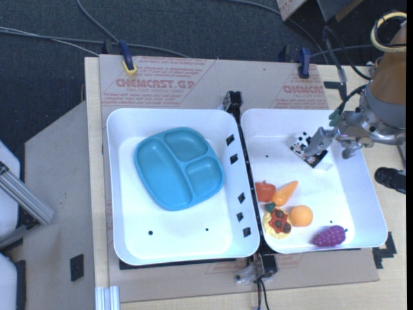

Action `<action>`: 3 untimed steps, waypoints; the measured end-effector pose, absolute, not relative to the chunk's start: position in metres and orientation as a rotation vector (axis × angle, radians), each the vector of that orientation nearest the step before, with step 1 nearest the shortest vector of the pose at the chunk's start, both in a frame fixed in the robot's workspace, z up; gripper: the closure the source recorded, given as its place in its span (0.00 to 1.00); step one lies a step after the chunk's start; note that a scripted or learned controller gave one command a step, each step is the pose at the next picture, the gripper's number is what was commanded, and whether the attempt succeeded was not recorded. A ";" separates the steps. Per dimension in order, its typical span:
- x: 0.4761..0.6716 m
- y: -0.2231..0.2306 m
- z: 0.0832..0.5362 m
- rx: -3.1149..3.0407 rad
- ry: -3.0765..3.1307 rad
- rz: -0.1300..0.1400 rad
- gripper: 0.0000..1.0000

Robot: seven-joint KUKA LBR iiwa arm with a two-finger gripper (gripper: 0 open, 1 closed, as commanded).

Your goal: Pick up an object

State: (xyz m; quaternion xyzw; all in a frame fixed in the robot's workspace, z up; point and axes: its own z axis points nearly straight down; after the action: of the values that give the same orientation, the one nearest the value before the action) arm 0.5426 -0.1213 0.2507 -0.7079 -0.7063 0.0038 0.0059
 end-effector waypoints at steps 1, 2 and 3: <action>0.545 -0.121 0.257 -2.220 -2.220 0.000 0.00; 0.537 -0.127 0.199 -2.218 -2.215 0.005 0.00; 0.537 -0.125 0.136 -2.217 -2.216 0.005 0.00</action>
State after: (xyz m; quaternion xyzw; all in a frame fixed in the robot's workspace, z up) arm 0.5372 -0.1247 0.1360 -0.7073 -0.7069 0.0015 0.0035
